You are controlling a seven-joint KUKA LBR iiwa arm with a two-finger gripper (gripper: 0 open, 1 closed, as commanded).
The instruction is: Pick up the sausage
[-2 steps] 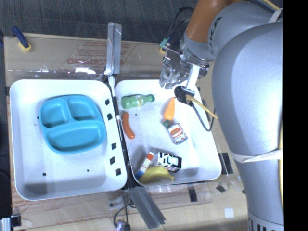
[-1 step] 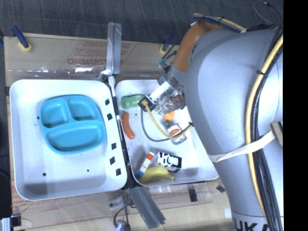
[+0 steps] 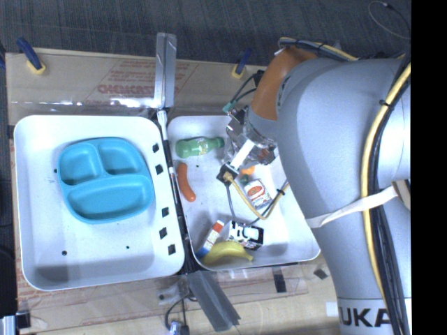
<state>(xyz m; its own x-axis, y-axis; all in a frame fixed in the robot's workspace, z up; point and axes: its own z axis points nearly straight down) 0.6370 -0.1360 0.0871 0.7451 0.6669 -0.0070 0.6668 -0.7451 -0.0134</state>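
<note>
Sausage (image 3: 185, 181) lies by the right bin's (image 3: 297, 246) left wall, long axis running near-to-far, well left of the end effector (image 3: 236, 165), which hovers mid-bin; grip state can't be told from here.

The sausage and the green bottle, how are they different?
The sausage is orange-red; the green bottle is green with a pale cap. The sausage is thin and lies pointing up-down in the view; the bottle is fatter and lies crosswise. Both lie in the right bin, near its left wall.
</note>
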